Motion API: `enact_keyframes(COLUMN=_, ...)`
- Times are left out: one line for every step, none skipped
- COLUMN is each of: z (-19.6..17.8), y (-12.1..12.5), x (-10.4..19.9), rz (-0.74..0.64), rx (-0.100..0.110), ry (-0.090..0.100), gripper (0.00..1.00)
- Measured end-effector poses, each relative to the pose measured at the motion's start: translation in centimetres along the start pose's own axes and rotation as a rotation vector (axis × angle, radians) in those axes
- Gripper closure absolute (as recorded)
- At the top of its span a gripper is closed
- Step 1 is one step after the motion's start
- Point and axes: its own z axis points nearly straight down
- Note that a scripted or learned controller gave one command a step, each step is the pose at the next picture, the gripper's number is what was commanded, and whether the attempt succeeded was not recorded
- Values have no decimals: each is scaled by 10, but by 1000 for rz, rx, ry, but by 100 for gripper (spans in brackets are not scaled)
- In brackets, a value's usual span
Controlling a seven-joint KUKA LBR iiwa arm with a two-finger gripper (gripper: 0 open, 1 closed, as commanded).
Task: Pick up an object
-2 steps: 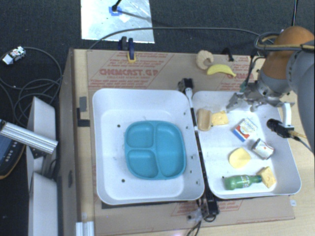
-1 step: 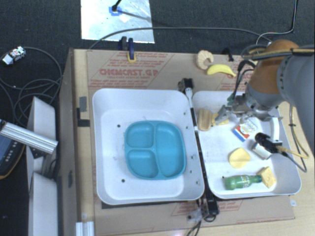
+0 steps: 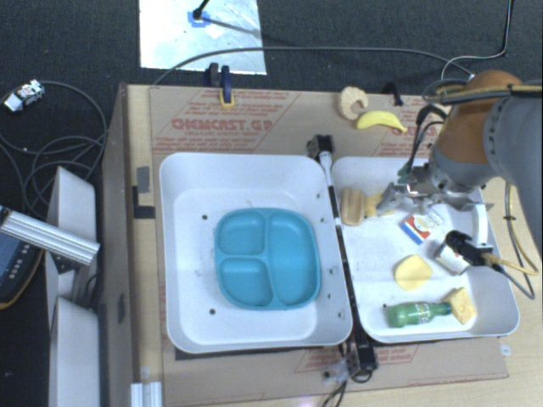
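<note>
The arm [image 3: 488, 134] reaches in from the right and its gripper [image 3: 405, 192] hangs low over the upper part of the right bin [image 3: 501, 308]. Whether the tool is spread or pressed together cannot be told from this view — the metal tip is a blur of grey.

Just left of the tip, against the bin's left wall, lies a tan bread-like piece [image 3: 352, 205], pale brown and stubby, not seen between any part of the tool. Near the tip on its lower right sits a small red, white and blue packet [image 3: 417, 226]. Lower in the same bin are a yellow chip-shaped piece [image 3: 413, 271], a green bottle [image 3: 415, 313] lying on its side, and a yellow wedge [image 3: 462, 305] just beside the bottle's neck.

The left bin [image 3: 195, 185] holds a blue divided plate [image 3: 267, 257]. Behind the bins, on the board, a banana [image 3: 380, 121] lies.
</note>
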Motion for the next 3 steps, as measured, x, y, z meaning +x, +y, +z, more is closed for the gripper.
enact_keyframes(z=9, y=-30, x=-20, rz=-2, rx=-16, ry=-4, gripper=0)
enact_keyframes(z=-31, y=27, x=-61, rz=-1, rx=-4, ry=-2, gripper=0)
enact_keyframes(z=-5, y=-16, x=-52, rz=0, rx=1, ry=1, gripper=0)
